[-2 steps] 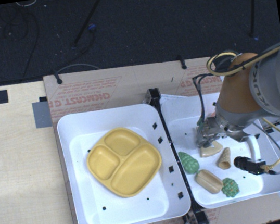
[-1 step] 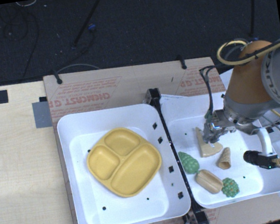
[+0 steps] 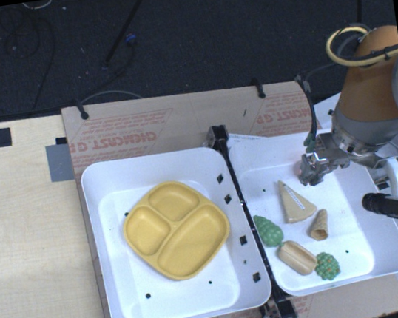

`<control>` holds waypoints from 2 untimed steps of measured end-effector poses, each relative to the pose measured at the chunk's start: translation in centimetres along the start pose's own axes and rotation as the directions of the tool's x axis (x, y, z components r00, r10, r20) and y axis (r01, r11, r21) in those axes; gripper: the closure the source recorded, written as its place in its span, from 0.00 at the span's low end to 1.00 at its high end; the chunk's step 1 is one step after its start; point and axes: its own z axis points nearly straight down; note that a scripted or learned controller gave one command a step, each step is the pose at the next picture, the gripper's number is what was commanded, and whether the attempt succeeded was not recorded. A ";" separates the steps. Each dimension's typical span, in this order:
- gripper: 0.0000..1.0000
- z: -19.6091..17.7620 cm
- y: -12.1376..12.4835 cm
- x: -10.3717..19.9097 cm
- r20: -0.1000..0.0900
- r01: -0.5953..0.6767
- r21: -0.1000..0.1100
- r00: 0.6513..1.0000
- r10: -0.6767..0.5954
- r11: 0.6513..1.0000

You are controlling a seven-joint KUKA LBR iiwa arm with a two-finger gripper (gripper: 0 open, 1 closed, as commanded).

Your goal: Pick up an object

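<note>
End effector, grip state unclear, hovers beside wedge; cone, greens nearby

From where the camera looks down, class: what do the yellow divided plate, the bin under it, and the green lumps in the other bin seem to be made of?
Yellow plate: likely moulded plastic, matte; even colour, soft rounded compartment walls.
Left bin: probably thin white plastic, smooth with a slight sheen at the rim.
Green lumps: apparently plastic or rubber toy food; bumpy surface, flat uniform green. The look leaves this open.
</note>
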 end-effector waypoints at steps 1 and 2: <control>1.00 -5.3 0.1 -0.1 0.000 0.000 0.001 1.000 0.000 1.000; 1.00 -3.4 -1.5 4.5 -0.003 0.002 0.010 1.000 -0.002 1.000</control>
